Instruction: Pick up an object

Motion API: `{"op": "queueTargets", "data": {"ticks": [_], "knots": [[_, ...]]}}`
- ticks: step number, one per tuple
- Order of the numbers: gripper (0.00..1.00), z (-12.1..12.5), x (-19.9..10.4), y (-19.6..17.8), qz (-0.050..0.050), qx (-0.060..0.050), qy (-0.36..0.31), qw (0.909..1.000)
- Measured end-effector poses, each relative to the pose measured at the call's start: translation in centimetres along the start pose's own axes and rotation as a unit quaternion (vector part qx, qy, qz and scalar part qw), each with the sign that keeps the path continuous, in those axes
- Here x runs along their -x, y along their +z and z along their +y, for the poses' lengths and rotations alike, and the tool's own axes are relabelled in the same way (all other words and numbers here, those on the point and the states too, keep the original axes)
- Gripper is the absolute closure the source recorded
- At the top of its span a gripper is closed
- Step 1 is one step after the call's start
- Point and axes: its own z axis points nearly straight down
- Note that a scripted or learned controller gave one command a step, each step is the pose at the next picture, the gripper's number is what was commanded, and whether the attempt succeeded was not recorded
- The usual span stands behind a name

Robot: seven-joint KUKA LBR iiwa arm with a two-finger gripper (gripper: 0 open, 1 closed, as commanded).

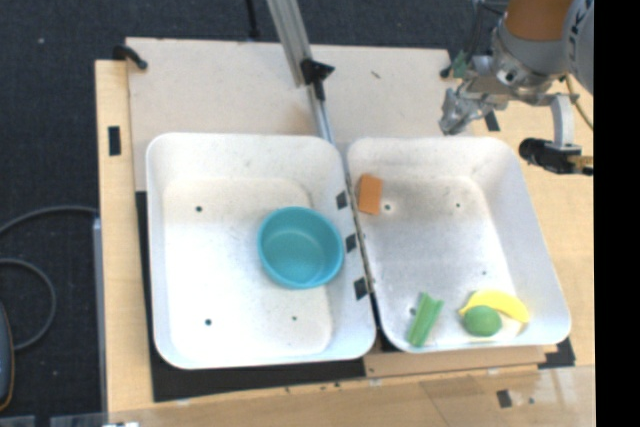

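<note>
Dark carpet surrounds the pale worktop [220, 85] carrying two white bins. We see the gripper [460, 113] hovering above the right bin's [535, 215] far rim; whether it is apart or together we cannot tell. Nearest pickable thing, we judge, is the orange block [369, 194], lying leftward and nearer the camera.

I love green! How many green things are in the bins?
2, both in the right bin near its front edge: a green stick and a green ball resting against a yellow thing.
</note>
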Motion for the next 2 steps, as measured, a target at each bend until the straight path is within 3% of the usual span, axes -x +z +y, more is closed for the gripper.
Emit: {"op": "queueTargets", "data": {"ticks": [2], "knots": [[1.00,-0.9,-9.5,-0.6,0.001,-0.001,-0.001,1.0000]]}}
